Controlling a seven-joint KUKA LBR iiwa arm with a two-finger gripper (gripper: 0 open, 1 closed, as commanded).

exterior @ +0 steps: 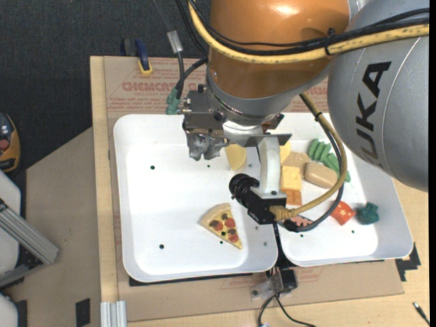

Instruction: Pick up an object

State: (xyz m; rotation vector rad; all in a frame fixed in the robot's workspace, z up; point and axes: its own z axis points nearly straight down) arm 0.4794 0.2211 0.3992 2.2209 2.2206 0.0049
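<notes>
A toy pizza slice (223, 225) lies flat in the left bin (157, 210), near its front right. A pale yellow wedge (236, 157) sits at the left bin's back right, partly under the arm. My gripper (203, 145) hangs over the back of the left bin, just left of the yellow wedge and well behind the pizza slice. Nothing is seen in its grasp. The orange wrist band and grey arm hide the back of both bins.
The right bin (381, 240) holds a green piece (320, 151), a tan loaf shape (319, 174), a yellow and orange block (291, 180), a red piece (343, 213) and a dark green piece (368, 213). A black cable mount (251, 201) hangs over the divider.
</notes>
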